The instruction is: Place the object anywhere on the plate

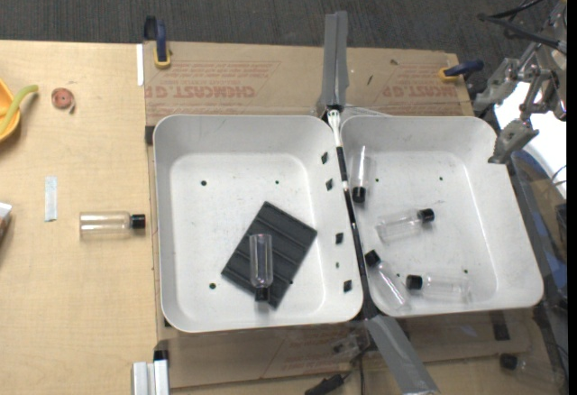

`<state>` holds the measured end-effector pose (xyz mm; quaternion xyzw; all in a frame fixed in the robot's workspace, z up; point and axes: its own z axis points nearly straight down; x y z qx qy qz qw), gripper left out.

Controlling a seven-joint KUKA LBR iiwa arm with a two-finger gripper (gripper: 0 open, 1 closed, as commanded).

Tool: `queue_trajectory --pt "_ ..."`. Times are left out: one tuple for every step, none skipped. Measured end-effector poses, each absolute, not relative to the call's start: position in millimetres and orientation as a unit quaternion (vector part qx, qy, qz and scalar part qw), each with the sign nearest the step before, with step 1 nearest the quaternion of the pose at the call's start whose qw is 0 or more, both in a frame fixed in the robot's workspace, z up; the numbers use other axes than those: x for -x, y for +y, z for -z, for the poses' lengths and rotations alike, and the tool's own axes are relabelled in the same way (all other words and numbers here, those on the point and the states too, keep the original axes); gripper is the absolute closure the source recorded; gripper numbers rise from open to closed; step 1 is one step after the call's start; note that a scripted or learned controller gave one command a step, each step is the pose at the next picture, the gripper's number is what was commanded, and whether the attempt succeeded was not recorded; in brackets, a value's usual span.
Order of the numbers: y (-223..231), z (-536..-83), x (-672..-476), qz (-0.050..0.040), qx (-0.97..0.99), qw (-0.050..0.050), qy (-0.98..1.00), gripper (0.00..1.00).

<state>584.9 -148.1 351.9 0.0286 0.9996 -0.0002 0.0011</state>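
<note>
A dark grey ribbed plate (pixel 270 253) lies at a slant on the floor of the left bin (pixel 180 204). One clear vial with a black cap (pixel 261 262) lies on the plate, cap toward the front edge. In the right bin (pixel 469 195) lie several more clear vials with black caps: one (pixel 358 172) along the dividing wall, one (pixel 406 224) near the middle, and two (pixel 437 285) by the front wall.
Another clear vial (pixel 108 222) lies on the wooden bench left of the bins. An orange item (pixel 5 114) and a small pink disc (pixel 61 98) sit at the far left. Metal fixtures and cables (pixel 523 105) stand past the right bin's far corner.
</note>
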Motion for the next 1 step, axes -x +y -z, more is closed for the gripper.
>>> queue_trajectory --pt "-204.4 -257.6 -652.4 0.0006 0.065 0.003 0.998 0.0"
